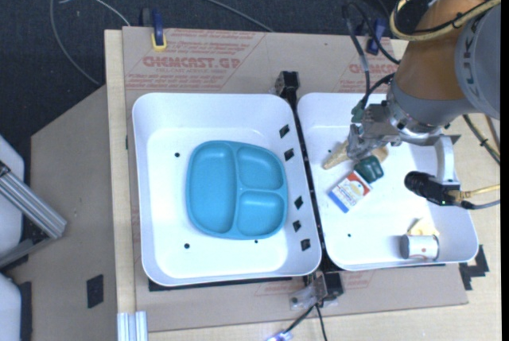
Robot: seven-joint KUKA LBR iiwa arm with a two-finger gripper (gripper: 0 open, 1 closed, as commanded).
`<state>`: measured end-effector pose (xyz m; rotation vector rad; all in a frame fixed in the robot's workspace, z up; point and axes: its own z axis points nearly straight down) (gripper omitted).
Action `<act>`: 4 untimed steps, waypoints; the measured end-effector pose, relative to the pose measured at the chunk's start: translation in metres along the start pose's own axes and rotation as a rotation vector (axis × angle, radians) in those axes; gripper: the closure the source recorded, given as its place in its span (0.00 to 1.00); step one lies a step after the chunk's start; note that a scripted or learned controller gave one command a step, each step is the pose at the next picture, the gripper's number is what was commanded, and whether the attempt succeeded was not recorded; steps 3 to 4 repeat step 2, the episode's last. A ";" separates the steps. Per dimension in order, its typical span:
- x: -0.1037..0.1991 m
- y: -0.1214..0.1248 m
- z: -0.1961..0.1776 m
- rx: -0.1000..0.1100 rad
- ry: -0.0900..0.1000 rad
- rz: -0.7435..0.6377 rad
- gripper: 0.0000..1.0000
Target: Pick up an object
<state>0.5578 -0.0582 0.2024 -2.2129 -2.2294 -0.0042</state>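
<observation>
A: Where's the gripper (pixel 359 142)?
B: Low in the right white bin (pixel 453 248), over a tan wooden stick (pixel 340 156) slanting far-right to near-left. Dark green block (pixel 369 169) just beside, near side. Can't tell the jaws' state.
A: Room?
B: I see bare floor leftward, before the bin wall.

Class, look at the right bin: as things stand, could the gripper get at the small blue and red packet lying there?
Probably yes. The blue and red packet lies flat in the right bin, uncovered, just below the gripper. A dark green object sits close beside it and might get bumped.
</observation>
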 end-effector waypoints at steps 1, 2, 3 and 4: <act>0.062 0.015 -0.002 0.000 0.000 0.000 1.00; 0.109 0.029 0.001 0.000 0.000 0.001 1.00; 0.109 0.029 0.001 0.000 0.000 0.001 1.00; 0.109 0.029 0.001 0.000 0.000 0.001 1.00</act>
